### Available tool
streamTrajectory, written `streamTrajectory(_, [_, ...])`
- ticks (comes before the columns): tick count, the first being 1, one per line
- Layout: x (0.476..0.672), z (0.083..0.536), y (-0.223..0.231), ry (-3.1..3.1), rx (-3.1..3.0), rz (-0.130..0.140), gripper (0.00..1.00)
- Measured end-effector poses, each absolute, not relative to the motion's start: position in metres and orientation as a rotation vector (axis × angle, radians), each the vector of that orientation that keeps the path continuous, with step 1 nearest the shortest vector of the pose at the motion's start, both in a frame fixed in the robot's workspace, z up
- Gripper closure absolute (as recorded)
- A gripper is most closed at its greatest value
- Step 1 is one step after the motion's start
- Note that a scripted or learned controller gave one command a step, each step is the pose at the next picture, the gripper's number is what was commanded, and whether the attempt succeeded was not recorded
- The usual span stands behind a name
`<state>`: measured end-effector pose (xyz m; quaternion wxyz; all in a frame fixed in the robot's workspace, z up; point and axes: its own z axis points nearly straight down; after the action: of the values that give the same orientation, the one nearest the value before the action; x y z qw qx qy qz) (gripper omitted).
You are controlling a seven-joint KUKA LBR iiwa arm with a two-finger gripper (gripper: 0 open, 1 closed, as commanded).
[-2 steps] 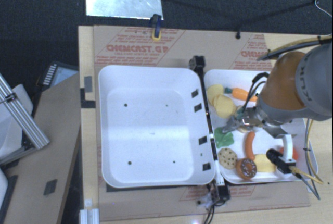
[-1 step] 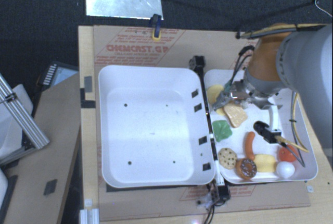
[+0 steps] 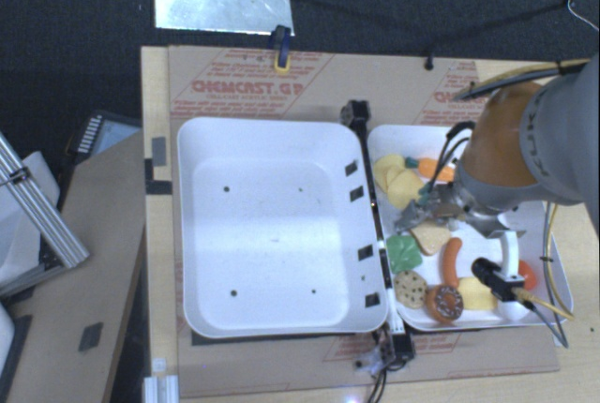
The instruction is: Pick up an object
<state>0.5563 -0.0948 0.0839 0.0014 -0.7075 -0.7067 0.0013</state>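
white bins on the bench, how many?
2. The left bin sits at the bench's middle; the right bin lies against it, holding toy food, with the arm over much of it.

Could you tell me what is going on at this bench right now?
A grey arm reaches from the right over the right bin, which holds toy food: a green piece, a cookie, a doughnut and a sausage. Its pincer is low among the items, but no grasp is visible.
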Motion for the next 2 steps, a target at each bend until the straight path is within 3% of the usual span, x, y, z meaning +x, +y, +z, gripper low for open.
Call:
streamTrajectory(1, [0.560,0.096,-0.094,-2.226,-2.221,-0.004,1.00])
streamTrajectory(2, [0.516,0.087,-0.084,-2.229,-2.226,-0.010,1.00])
